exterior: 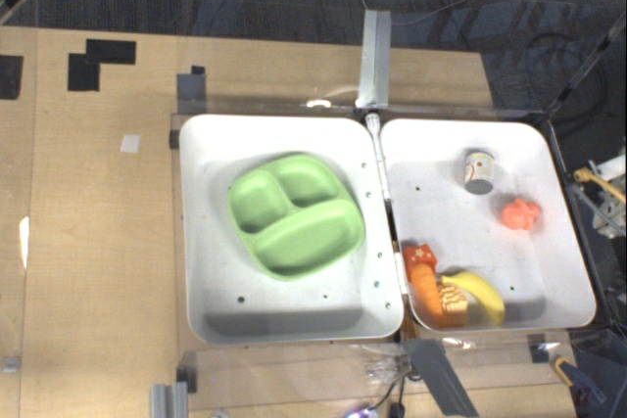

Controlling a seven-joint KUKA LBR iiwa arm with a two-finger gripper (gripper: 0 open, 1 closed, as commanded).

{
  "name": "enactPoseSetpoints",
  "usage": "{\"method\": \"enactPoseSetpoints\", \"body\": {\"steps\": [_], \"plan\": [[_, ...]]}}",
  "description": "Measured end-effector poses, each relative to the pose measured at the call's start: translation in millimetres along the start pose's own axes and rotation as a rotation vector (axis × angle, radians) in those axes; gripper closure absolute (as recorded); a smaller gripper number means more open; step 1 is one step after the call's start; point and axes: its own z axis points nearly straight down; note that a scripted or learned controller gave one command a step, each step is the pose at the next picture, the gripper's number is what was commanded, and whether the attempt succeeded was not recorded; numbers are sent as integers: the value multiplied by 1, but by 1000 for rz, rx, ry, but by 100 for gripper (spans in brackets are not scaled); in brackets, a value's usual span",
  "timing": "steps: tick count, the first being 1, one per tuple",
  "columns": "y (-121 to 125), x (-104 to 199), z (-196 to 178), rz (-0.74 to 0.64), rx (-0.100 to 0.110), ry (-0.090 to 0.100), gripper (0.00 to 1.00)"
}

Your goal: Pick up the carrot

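Note:
The carrot (pixel 425 292) is a short orange piece lying in the front left corner of the right bin (pixel 549 259), close against the bin's left wall. A red block-like toy (pixel 419 256) touches its far end. A yellow banana (pixel 481 294) lies just to its right, with a small yellow and orange item (pixel 454 300) wedged between the two.
A small white can (pixel 478 171) lies at the back of the right bin, with a pink-orange lumpy toy (pixel 521 214) to its right. A green divided plate (pixel 294 213) rests in the left bin (pixel 211 289). A metal post (pixel 375 54) stands behind the bins.

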Motion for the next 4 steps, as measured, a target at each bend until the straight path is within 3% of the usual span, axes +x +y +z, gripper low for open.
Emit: {"method": "enactPoseSetpoints", "body": {"steps": [4], "plan": [[-3,6,-40,-53,-2,-1,100]]}}
